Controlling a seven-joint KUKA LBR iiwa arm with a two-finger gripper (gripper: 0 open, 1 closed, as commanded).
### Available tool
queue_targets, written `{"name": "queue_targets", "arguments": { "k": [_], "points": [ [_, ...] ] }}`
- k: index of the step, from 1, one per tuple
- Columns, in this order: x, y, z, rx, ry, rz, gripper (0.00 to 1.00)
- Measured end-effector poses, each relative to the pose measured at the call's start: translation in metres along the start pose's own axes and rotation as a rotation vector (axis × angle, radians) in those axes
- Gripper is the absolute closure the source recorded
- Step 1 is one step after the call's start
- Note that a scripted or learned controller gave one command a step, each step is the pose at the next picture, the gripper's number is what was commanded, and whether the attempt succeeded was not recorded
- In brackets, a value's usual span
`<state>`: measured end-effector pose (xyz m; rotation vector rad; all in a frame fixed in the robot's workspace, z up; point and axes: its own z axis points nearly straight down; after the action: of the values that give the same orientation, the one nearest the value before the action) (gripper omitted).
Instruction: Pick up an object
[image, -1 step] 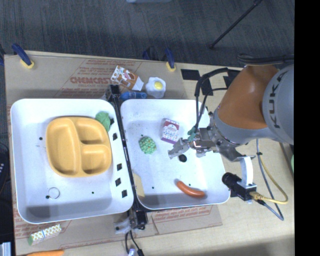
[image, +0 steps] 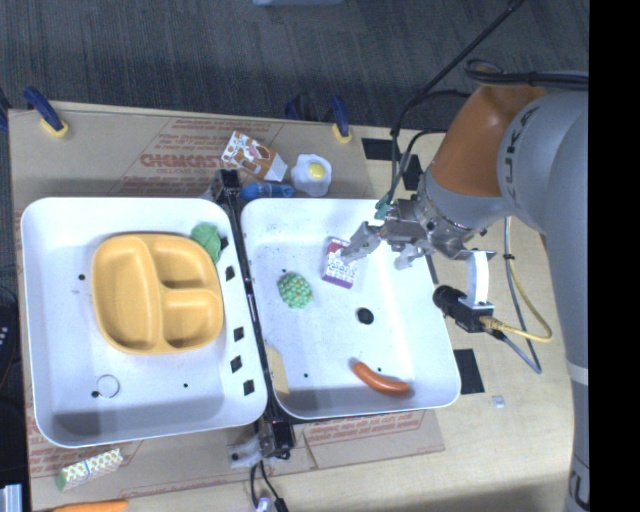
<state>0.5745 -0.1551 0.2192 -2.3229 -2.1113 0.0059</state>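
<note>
Glossy orange sausage (image: 380, 378) lying well below gripper (image: 362, 243); bumpy green ball (image: 294, 290) lower left; flat purple-white packet (image: 340, 263) touching metal fingertips. Grip state: cannot tell.

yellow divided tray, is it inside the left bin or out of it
Inside: the yellow divided tray lies flat on the left bin floor, within its rim.

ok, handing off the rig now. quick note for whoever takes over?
Gripper: over the right bin, upper part, beside a small purple-and-white packet; finger state and any hold on it unclear.
Right bin also has a green ball, an orange sausage-like piece and a small dark object.
Left bin: yellow divided tray, a green item at its corner.
Done: no pick confirmed.
Left: grasp and lift one object.
</note>
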Motion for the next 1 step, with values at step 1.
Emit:
{"name": "queue_targets", "arguments": {
  "k": [1],
  "points": [
    [0.0002, 0.0412, 0.1283, 0.001, 0.001, 0.05, 0.0]
  ]
}}
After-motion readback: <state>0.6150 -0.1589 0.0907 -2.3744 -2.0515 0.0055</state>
